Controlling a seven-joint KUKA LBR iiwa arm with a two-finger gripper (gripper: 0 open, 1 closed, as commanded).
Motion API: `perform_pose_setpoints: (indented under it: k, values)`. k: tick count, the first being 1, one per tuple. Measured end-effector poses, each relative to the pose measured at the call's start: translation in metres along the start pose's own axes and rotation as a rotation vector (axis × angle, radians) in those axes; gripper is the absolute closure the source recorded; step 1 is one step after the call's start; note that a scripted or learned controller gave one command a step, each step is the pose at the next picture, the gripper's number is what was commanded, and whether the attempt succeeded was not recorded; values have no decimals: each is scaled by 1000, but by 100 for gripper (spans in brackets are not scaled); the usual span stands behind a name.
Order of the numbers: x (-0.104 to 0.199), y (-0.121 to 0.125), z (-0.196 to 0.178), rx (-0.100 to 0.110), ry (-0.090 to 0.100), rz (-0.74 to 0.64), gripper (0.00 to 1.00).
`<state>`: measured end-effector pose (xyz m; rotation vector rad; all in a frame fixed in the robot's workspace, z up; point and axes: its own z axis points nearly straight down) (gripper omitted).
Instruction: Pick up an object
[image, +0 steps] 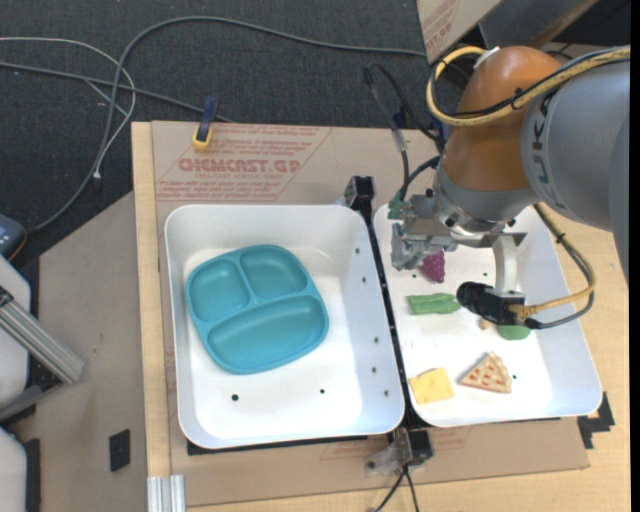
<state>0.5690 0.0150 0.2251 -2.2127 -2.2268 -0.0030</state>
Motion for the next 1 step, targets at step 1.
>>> perform_pose_setpoints:
  k: [1]
  values:
    - [50, -5, 9, 4, 0, 1, 100]
